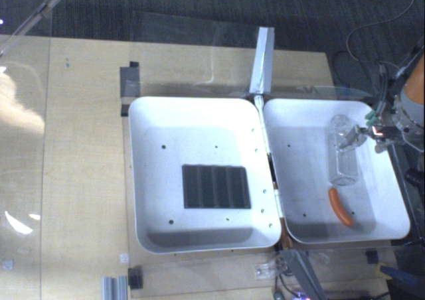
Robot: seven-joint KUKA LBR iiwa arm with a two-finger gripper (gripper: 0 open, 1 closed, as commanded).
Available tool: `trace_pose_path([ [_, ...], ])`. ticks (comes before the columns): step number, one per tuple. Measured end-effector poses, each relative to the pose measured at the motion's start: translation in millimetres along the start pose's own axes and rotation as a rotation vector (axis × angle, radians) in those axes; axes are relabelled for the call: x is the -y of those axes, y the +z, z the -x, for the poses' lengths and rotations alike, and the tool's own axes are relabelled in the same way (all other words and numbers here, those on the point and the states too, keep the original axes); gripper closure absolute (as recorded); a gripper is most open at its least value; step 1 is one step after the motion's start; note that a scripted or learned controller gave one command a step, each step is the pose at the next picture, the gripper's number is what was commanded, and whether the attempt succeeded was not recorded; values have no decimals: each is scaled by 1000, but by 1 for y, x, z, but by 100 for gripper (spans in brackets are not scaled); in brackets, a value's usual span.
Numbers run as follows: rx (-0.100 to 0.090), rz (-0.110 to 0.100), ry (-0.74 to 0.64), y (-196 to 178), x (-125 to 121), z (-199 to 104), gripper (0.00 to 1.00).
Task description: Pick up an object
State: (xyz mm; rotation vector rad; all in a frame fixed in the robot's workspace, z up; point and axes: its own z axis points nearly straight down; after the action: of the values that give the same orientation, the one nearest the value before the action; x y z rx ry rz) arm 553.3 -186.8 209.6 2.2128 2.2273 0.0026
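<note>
In the camera view, two white bins are sitting side by side on the worktop (80,159), touching along their inner edges so that things can be moved from one to the other. The left bin (153,126) is carrying a dark ribbed mat (216,186), lying flat near the middle of its floor, slightly toward the near edge. The right bin (299,133) is holding the loose things, likely gathered there so the arm, reaching in from the right, can get at them easily.

A clear plastic bottle (343,152) is lying on its side toward the right bin's right half, running from the far part toward the middle. An orange sausage-shaped toy (340,207) is lying just beyond the bottle's near end, close to the near right corner, slanting a little.

The pincer (366,131) is hanging over the right bin's right edge, near the far right corner, beside the bottle's upper end. Nothing is showing between its tips, and how wide it is standing is too blurred to tell. Judging from this, the bottle is the nearest candidate, lying just left of the pincer; the orange toy is lying farther off, toward the near edge. The clear bottle's round, slippery side is probably making a firm hold difficult.
</note>
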Motion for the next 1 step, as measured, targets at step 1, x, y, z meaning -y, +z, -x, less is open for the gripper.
trace_pose_path([
  [1, 2, 5, -145, 113, 18, 17, 0],
])
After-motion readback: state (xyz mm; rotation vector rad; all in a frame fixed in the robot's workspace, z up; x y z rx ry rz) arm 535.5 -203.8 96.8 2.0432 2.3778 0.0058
